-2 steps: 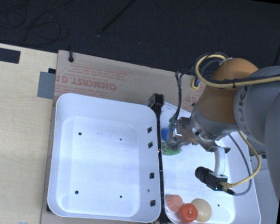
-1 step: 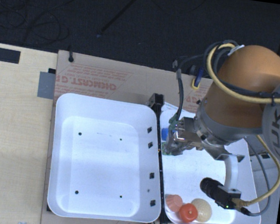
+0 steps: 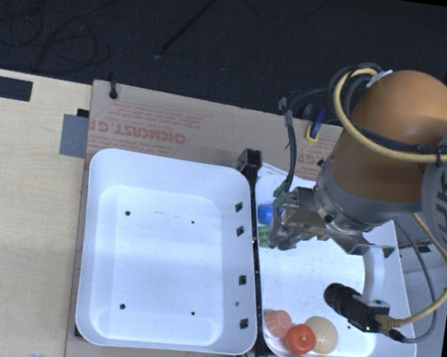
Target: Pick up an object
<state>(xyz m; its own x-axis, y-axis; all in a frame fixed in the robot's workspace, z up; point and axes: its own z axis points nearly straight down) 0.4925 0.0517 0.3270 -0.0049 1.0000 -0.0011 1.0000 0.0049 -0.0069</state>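
Note:
My gripper (image 3: pixel 283 234) hangs low over the upper left part of the right bin (image 3: pixel 397 353), close to the divider between the bins. A small blue object (image 3: pixel 265 214) lies just to its left against that bin's left wall, with a bit of green (image 3: pixel 264 238) below it. The wrist body hides what is directly under the gripper. At the right bin's front edge three round things lie together: a pink piece (image 3: pixel 276 321), a red ball (image 3: pixel 300 339) and a pale beige ball (image 3: pixel 323 333).
The left bin (image 3: pixel 92 195) is a shallow white tray beside the right one. The arm's orange and grey body (image 3: pixel 395 141) covers the right bin's far right part. A black cylindrical part (image 3: pixel 348 304) with cables hangs over the right bin's floor.

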